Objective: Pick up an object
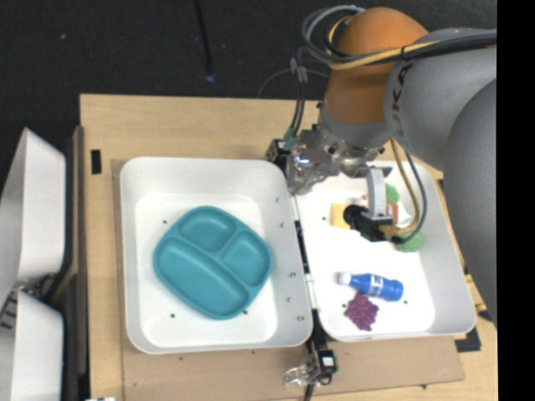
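In the right bin point(443, 307) lie a blue bottle with a white cap point(378, 286) and a purple bunch of grapes point(362, 310) near the front. A yellow piece point(338, 215) and a green thing point(410, 240) lie further back, partly hidden by the arm. My gripper point(304, 169) hangs over the far left corner of the right bin, close to the wall between the two bins. It is well behind the bottle and grapes. I see nothing held in it.
The left bin point(142, 199) holds a teal divided plate point(212, 260) near its middle. The grey arm with its orange band point(368, 48) covers the back right of the right bin. Bare wooden bench point(184, 124) runs behind the bins.
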Motion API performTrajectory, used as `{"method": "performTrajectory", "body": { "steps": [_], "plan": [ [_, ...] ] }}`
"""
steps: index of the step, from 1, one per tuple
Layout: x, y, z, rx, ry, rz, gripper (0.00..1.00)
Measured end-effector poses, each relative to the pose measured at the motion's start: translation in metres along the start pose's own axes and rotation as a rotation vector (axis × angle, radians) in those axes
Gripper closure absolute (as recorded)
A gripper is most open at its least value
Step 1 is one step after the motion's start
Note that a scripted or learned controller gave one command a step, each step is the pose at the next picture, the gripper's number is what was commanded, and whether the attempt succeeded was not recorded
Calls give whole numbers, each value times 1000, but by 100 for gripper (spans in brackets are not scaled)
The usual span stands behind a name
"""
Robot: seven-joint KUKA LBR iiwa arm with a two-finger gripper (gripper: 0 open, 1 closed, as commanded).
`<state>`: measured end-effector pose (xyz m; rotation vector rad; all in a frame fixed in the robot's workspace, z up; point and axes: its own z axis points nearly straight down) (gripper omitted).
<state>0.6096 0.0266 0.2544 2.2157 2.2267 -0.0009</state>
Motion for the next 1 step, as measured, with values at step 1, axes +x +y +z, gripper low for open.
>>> {"method": "performTrajectory", "body": {
  "steps": [1],
  "plan": [
    [56, 9, 16, -1, 1, -2, 100]
  ]
}}
